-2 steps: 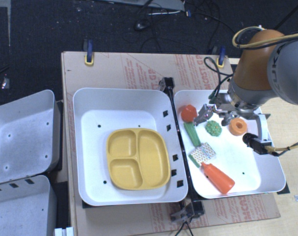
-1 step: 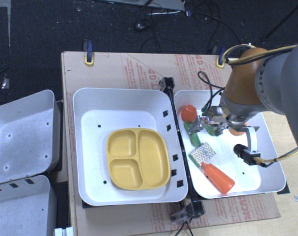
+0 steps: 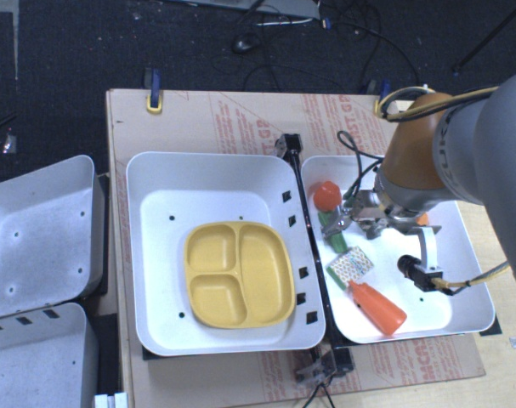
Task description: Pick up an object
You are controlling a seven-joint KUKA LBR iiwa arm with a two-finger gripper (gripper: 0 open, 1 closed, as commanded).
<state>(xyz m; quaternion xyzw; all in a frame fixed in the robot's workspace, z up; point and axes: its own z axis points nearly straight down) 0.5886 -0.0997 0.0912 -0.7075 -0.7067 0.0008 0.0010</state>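
The right bin (image 3: 462, 313) holds several small objects. A red-orange rounded piece (image 3: 326, 195) lies at its upper left, with a green piece (image 3: 335, 233) just below it. A square pad with a speckled pattern (image 3: 351, 266) sits lower, and an orange cone-shaped object (image 3: 379, 308) lies near the front. My gripper (image 3: 357, 214) is low over the bin's left part, just right of the green and red-orange pieces. The arm's bulk hides the bin's upper right. I see nothing clearly held.
The left bin (image 3: 155, 185) holds a yellow divided plate (image 3: 239, 273). A black divider (image 3: 307, 219) runs between the two bins. A black cable fitting (image 3: 413, 270) hangs off the wrist over the right bin. A small orange bit (image 3: 422, 219) peeks out beside the arm.
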